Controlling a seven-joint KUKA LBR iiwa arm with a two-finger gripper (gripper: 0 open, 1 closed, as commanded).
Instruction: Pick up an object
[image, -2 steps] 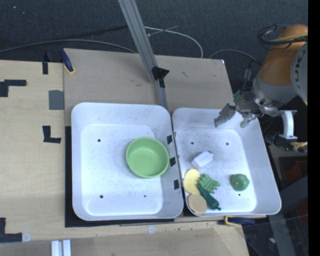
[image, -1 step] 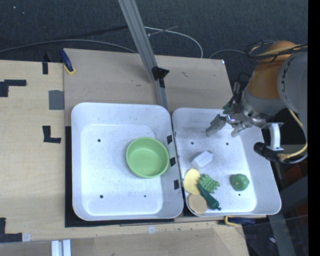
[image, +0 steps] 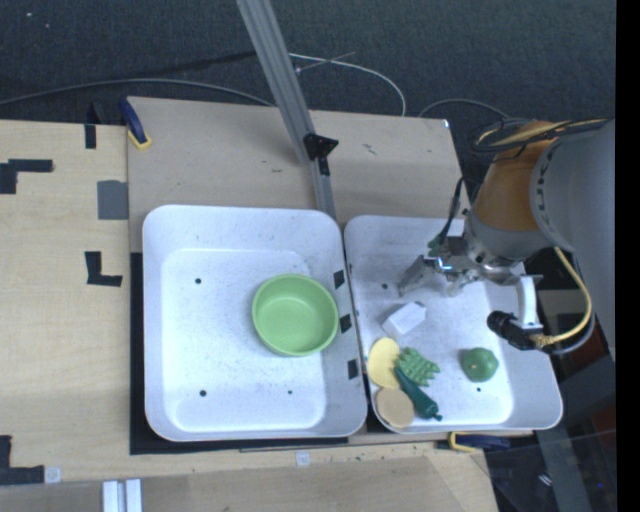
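My gripper (image: 440, 283) hangs over the upper part of the right bin (image: 530, 400), open, with nothing between its fingers. Just below and left of it, a small white block (image: 405, 319) lies on the bin floor, apart from the fingers. Further toward the front lie a yellow piece (image: 381, 360), a green leafy toy (image: 417, 375) and a tan round piece (image: 394, 407), bunched together. A green ball-like object (image: 479, 364) sits alone at the front right. In the left bin (image: 180, 330) stands a light green bowl (image: 295, 315).
A grey pole (image: 290, 95) slants down from the top to the seam between the bins. Cables run behind the bench and beside the arm (image: 520, 195). The left bin's floor around the bowl offers free room.
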